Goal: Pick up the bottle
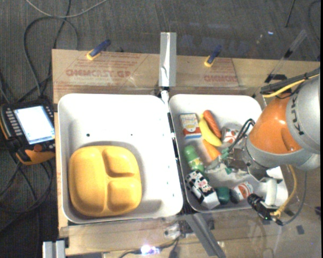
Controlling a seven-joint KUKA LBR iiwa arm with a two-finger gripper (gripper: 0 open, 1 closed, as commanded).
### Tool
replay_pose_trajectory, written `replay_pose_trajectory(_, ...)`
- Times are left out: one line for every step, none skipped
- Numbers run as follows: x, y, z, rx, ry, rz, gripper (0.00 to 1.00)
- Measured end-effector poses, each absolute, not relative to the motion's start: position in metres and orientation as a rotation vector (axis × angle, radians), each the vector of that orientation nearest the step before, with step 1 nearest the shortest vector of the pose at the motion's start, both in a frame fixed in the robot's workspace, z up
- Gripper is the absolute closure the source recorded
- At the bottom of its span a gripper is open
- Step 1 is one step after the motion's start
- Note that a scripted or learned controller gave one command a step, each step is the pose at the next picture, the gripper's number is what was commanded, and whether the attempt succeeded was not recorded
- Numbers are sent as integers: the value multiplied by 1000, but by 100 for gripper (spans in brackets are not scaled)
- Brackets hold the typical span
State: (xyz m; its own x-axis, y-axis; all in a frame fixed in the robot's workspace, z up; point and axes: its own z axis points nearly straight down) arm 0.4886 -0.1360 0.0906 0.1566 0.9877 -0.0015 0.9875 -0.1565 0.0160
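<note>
A small green bottle [192, 157] lies in the right bin [177, 144], close to its left wall and about halfway down. My gripper [226, 160] hangs low over the middle of that bin, to the right of the bottle and a short gap away from it. The grey arm with its orange band [277, 133] comes in from the right and covers the bin's right side. Nothing can be made out in the gripper.
Around the bottle lie a small carton [189, 126], a banana [210, 132], an orange carrot [212, 150], a black-and-white carton [200, 187], a dark green item [224, 195] and a can [242, 190]. The left bin [97, 112] holds a yellow divided plate [105, 179].
</note>
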Motion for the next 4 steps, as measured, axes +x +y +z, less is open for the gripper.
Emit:
replay_pose_trajectory(482,-95,99,2450,1980,-8,0)
replay_pose_trajectory(482,-95,99,2450,1980,-7,0)
replay_pose_trajectory(486,-97,89,2581,1798,11,0)
replay_pose_trajectory(490,-95,95,2527,1879,-5,0)
